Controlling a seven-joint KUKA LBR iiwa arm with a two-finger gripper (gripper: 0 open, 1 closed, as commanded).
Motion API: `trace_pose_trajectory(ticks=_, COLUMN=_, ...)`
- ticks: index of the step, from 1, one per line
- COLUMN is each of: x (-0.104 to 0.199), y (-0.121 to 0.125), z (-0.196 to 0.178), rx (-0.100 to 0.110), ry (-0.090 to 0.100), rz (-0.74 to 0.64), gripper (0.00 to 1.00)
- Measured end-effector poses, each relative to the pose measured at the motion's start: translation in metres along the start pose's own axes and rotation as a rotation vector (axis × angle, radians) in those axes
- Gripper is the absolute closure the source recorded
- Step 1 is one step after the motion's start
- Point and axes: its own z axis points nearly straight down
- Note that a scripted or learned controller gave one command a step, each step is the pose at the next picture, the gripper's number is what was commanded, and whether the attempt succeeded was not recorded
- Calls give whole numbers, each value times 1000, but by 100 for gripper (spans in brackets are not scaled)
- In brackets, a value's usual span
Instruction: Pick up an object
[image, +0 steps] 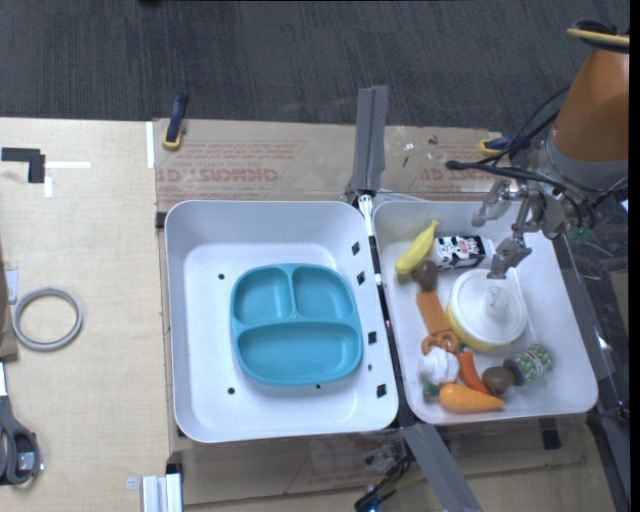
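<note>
Pincer poised over the right bin, nothing picked yet

I see the pincer (512, 255) hanging above the right bin (580, 345), toward its 1 o'clock corner, fingers parted only narrowly with nothing between them. The candidates crowd together: a white-lidded yellow bowl (487, 310) just at 7 o'clock from the fingertips, a small black-and-white carton (460, 250) at 9 o'clock, a banana (416, 247) further that way, and carrots (468, 398) near the bin's 6 o'clock edge. In my judgement the bowl is too broad for this gap — I'd open wider, or go for the carton, which lies apart from its neighbours. The left bin (190, 330) holds a blue divided plate (296, 325) — I'd leave it alone.
</note>
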Motion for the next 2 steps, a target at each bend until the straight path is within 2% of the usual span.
trace_pose_trajectory(ticks=1, x=29, y=41, z=100, rx=0, ry=2, rz=226, gripper=0)
trace_pose_trajectory(ticks=2, x=55, y=58, z=110, rx=0, ry=2, rz=342, gripper=0)
